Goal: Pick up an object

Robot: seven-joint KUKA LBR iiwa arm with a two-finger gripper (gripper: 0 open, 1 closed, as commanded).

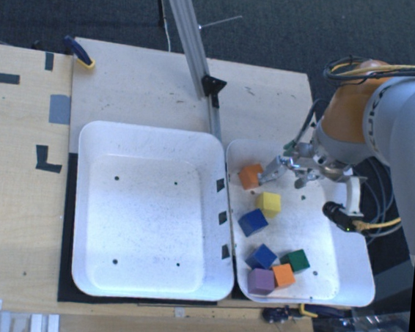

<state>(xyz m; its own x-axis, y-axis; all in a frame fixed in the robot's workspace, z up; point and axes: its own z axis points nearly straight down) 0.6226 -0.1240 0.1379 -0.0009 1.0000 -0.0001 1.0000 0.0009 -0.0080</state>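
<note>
Reaching in from the right over the smaller right-hand shallow white plastic bin (343, 283), grey arm with the orange band, gripper (284, 170) parked low near the bin's upper left corner. Can't tell whether the gripper is apart or together, too small and blurry at the tip, and nothing clearly sitting in it. Closest thing to it: small orange cube (249, 176), just left of the tip, maybe touching, hard to call. Just below that, small yellow cube (270, 203), then a blue cube (252, 221) near the bin's left wall. Further down, a little cluster packed close together: second blue cube (262, 256), dark green cube (298, 260), second orange cube (283, 275), purple cube (260, 281) at the bottom. Next door on the left, the bigger shallow white bin (87, 186), just dark specks on its floor. Both sitting side by side on the light wooden tabletop (128, 79), with a slanted grey metal rail (188, 34) crossing above.
</note>
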